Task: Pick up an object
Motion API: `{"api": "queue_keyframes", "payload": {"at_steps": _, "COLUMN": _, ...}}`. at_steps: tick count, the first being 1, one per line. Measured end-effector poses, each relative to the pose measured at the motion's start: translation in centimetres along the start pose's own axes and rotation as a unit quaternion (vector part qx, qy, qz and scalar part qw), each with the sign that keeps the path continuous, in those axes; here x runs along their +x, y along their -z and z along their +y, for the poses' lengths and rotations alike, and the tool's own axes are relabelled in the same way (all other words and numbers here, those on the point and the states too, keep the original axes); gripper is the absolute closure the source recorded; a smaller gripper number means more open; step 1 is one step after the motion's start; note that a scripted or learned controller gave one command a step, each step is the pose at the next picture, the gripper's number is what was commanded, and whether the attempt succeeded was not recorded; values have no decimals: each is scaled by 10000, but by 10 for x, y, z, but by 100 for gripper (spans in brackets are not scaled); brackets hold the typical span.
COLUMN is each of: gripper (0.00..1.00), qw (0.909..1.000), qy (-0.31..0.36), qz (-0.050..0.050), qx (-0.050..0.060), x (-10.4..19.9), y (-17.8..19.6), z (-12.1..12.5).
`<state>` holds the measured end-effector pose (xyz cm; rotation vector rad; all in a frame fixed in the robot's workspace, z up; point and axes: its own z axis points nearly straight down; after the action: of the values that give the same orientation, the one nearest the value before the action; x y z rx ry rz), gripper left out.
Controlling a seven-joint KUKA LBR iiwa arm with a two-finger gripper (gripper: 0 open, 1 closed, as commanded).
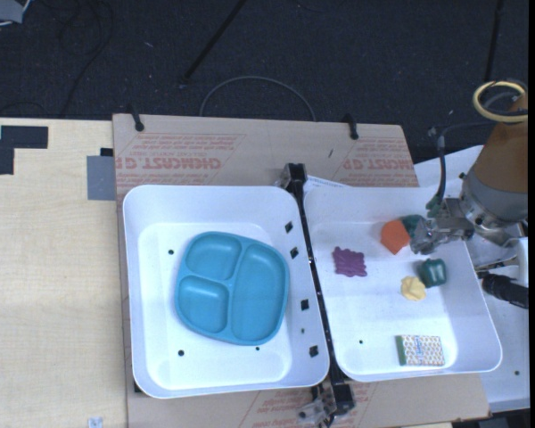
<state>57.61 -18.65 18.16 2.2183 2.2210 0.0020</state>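
Orange block [393, 236], purple toy [349, 262] in rt bin [374, 364]; blue tray [231, 286] in left bin [152, 212].

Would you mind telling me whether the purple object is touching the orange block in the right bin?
Apart. The camera view shows bare white bin floor between the purple object and the orange block.

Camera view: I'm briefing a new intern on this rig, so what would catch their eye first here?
Most striking is the big blue divided plate lying in the left bin. Next, the small bright things scattered in the right bin: an orange block, a purple piece, a yellow lump. The gripper sits beside the orange block.
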Motion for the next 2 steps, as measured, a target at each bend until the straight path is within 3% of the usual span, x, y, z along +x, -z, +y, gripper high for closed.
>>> {"api": "queue_keyframes", "payload": {"at_steps": 1, "gripper": 100, "qw": 10000, "qy": 3, "qz": 1, "qx": -1, "x": -1, "y": 49, "z": 1}}
{"api": "queue_keyframes", "payload": {"at_steps": 2, "gripper": 100, "qw": 10000, "qy": -9, "qz": 6, "qx": 34, "x": 0, "y": 26, "z": 1}}
